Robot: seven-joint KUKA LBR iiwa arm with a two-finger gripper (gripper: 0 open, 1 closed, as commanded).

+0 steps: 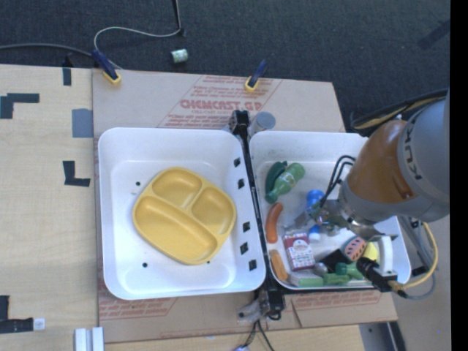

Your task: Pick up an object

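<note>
The right bin (pixel 322 148) holds a mix of small toys. A green toy (pixel 281 180) lies at its upper left, and an orange sausage-shaped piece (pixel 273 221) lies along the left wall. A small blue piece (pixel 314 197) sits near the middle and a red-and-white box (pixel 298 253) toward the front. At the front right are a watermelon slice (pixel 355 248) and a green stick (pixel 344 275). My gripper (pixel 320 220) hangs low over the middle of this bin, just below the blue piece and above the box. The wrist hides what lies under it.
In the left bin (pixel 117 196) lies a yellow divided plate (pixel 184 214). A black divider with clips (pixel 247 196) runs between the bins. Both bins rest on cardboard (pixel 219 104) held by yellow-and-blue clamps. A cable (pixel 139 31) trails across the dark floor behind.
</note>
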